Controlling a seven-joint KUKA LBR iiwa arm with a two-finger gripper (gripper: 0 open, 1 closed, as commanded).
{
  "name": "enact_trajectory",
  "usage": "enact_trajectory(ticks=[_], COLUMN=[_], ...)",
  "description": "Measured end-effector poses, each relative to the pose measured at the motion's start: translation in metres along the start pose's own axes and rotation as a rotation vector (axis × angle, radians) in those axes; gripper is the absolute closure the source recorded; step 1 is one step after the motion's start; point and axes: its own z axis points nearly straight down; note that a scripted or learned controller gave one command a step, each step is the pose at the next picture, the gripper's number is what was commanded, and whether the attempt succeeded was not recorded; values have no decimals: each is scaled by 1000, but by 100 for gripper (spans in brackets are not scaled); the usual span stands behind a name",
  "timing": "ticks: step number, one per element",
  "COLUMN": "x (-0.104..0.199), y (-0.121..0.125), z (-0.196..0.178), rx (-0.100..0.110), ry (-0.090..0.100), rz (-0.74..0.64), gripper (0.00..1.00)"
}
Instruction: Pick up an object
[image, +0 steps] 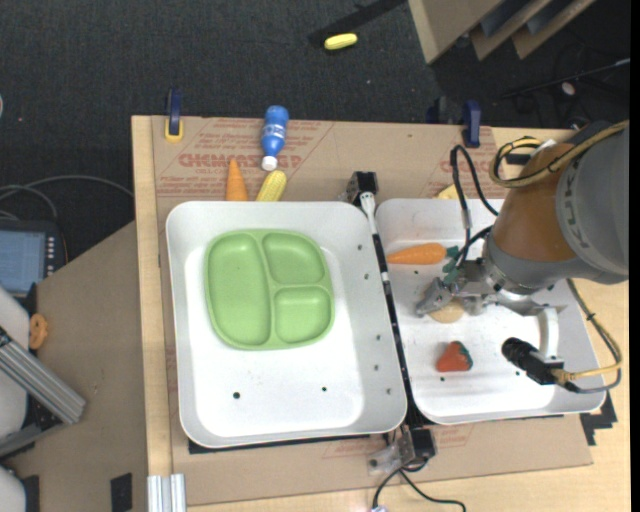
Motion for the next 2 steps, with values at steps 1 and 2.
enact_trajectory(ticks=[1,2], x=[0,91], y=[3,39], z=[-12,-108], rx=[-9,-21], ry=[-2,1], rz=[-2,-14], gripper=[100,100])
